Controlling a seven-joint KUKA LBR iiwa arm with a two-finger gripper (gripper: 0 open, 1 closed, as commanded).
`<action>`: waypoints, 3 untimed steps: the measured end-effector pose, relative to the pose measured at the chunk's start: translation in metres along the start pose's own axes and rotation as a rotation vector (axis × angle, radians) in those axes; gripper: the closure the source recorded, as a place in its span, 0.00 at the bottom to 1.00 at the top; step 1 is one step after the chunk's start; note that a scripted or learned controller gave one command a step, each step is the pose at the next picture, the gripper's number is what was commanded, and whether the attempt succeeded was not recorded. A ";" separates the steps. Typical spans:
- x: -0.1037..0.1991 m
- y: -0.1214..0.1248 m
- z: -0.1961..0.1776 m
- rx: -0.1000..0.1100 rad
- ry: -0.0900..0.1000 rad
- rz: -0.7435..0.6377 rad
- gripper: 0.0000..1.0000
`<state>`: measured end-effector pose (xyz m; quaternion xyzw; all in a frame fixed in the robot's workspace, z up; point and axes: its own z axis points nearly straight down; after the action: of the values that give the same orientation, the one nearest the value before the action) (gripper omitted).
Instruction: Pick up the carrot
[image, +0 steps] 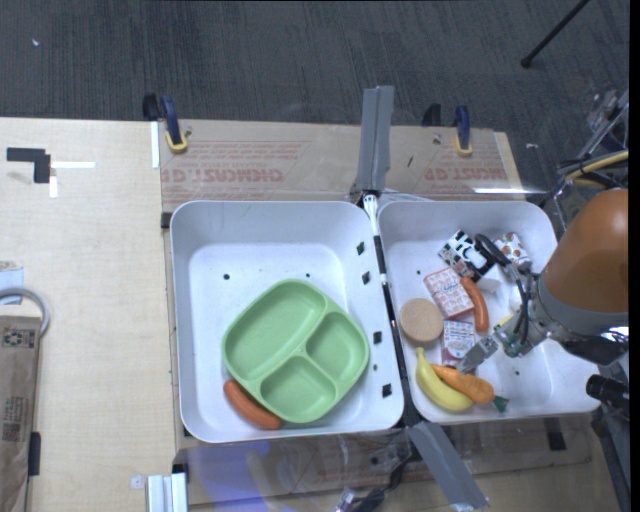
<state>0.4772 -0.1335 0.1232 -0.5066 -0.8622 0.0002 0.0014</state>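
Reaching in from the right, the arm's gripper (487, 352) hangs low in the right bin (540, 398) just above the carrot (467, 383), which lies against the banana (438, 386), though whether the fingers are apart or together is too small to tell.

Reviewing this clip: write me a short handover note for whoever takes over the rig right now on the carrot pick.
Gripper: low in the right bin, just above the carrot; whether its fingers are open or shut can't be made out, and nothing is visibly held.
Carrot: lying in the right bin's front part, resting against the banana.
Also nearby: a round cookie and small cartons.
Done: arm brought close to the carrot.
Left: grasp and lift it.
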 end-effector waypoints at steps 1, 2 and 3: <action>0.007 0.005 0.031 -0.002 -0.002 0.191 0.00; 0.019 0.011 -0.015 -0.001 -0.002 0.155 0.00; -0.026 -0.014 -0.129 -0.002 -0.004 0.054 0.00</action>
<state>0.4786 -0.1634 0.2527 -0.5296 -0.8483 0.0005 -0.0008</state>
